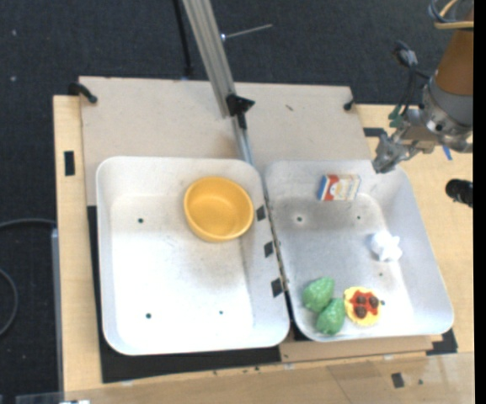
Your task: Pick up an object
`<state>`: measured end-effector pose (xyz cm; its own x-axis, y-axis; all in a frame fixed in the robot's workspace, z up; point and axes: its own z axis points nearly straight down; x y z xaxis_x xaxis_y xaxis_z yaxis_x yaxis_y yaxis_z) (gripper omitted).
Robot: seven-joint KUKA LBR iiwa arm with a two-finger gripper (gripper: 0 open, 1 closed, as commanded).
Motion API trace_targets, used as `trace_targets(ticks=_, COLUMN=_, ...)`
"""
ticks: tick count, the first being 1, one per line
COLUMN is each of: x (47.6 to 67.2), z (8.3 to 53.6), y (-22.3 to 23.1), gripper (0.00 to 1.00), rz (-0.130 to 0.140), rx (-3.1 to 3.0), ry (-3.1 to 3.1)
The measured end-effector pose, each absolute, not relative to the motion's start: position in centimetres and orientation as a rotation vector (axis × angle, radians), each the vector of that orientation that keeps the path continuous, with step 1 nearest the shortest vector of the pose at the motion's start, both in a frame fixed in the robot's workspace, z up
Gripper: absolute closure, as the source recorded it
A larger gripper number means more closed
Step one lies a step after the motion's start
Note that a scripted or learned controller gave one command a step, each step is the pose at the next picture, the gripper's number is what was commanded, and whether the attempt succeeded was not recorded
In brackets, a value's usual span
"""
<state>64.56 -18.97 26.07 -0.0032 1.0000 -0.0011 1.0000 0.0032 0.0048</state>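
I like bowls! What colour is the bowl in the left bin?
Yellow. The bowl shows best in the camera view, near the left bin's far right corner.

A slanted aluminium rail (212,53) crossed above the left bin (125,310) and right bin (419,284) (both shallow, white). Black cables (7,251) lay on the dark floor beside the wooden bench (70,377).

The light wooden tabletop (70,251) carries a beige board (158,120) toward the back, and on top sit two shallow white plastic bins side by side, left one (120,251) and right one (415,251), edges pretty much touching.
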Motion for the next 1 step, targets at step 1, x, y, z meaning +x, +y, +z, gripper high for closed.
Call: trace_targets(ticks=1, x=63.41, z=26.71, y=-14.12, gripper=1.0, rz=0.002, rx=2.218, ry=2.225)
